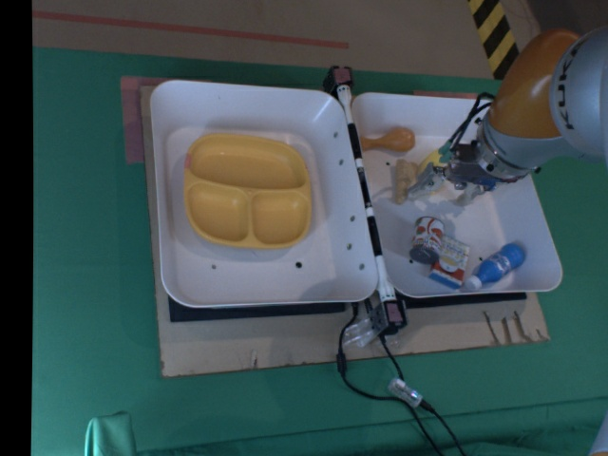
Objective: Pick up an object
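Observation:
My gripper [439,184] hangs low over the middle of the right bin [527,221], reaching in from the right. Just left of it lies a small tan object [406,176], close to the fingertips. A yellow piece [429,160] peeks out beside the gripper's upper edge. An orange pear-shaped toy [389,141] lies at the bin's back left. Toward the front sit a small printed can [427,239], a flat printed packet [450,260] and a blue bottle with a white cap [496,265]. Nothing shows clearly between the fingers.
The left bin [190,264] holds a yellow divided plate [248,190] with three compartments. A black-and-white strip [364,198] runs along the seam between the bins. Cables [399,388] trail off the cardboard at the front. Green matting surrounds the bench.

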Available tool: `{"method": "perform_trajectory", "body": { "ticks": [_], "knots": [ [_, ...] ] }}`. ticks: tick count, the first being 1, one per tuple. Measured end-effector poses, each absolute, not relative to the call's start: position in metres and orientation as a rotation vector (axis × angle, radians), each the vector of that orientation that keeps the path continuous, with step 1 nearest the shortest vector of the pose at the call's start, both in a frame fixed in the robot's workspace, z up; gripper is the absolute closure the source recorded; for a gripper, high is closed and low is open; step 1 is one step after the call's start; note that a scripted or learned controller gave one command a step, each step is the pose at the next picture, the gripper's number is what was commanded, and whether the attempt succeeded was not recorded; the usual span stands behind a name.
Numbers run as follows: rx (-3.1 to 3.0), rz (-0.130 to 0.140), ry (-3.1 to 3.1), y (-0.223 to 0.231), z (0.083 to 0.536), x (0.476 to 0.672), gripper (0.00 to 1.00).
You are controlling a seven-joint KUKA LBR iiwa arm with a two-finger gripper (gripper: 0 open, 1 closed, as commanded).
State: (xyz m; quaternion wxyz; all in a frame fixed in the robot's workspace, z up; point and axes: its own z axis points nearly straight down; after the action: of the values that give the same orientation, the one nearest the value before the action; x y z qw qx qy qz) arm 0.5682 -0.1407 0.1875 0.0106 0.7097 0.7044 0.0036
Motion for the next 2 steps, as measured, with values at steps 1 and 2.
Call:
{"method": "perform_trajectory", "body": {
  "ticks": [1, 2],
  "knots": [
    [2.212, 0.014, 2.202, -0.102, 0.187, 0.600, 0.00],
    [2.209, 0.023, 2.183, -0.106, 0.204, 0.603, 1.00]
  ]
}}
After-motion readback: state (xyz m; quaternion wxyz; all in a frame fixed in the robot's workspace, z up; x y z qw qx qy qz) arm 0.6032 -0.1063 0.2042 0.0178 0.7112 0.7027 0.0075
